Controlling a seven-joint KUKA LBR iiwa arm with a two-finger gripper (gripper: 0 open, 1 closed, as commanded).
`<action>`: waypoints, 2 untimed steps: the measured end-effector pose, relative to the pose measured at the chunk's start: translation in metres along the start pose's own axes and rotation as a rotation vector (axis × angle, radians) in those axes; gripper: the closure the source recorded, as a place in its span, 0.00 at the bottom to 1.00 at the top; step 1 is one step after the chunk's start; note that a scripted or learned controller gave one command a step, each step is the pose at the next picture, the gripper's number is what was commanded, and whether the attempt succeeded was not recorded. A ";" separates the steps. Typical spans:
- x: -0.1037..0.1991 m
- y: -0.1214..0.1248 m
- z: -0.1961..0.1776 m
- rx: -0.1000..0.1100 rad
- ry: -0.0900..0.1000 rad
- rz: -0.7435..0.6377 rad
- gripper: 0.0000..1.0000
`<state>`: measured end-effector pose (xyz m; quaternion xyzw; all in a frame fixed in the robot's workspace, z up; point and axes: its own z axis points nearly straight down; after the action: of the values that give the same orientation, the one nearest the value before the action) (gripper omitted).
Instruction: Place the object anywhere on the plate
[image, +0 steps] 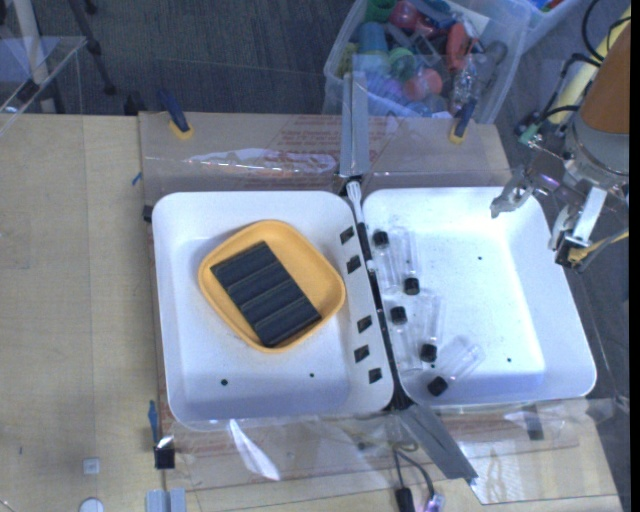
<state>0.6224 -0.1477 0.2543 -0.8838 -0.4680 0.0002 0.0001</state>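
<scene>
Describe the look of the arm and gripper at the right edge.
The arm shows an orange band at the top right corner, with grey and silver metal parts below it. A yellow cable and thin dark wires run beside the wrist. The gripper is pale metal with dark edges, partly blurred.

Arm (608, 70) cut off by right and top edges; only orange band and wrist in frame. End effector (540, 215) at right bin's (560, 330) far right rim, fingers blurred against clutter, open/shut not readable. Clear vials (415, 300) by divider: bodies nearly lost against white floor, count uncertain; tote (430, 50) contents cropped, indistinct.
</scene>
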 end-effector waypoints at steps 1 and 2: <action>-0.004 -0.006 0.008 0.004 -0.002 0.001 0.00; -0.021 0.005 0.030 0.004 -0.002 0.027 0.00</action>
<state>0.6147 -0.1679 0.2241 -0.8899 -0.4562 0.0019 0.0014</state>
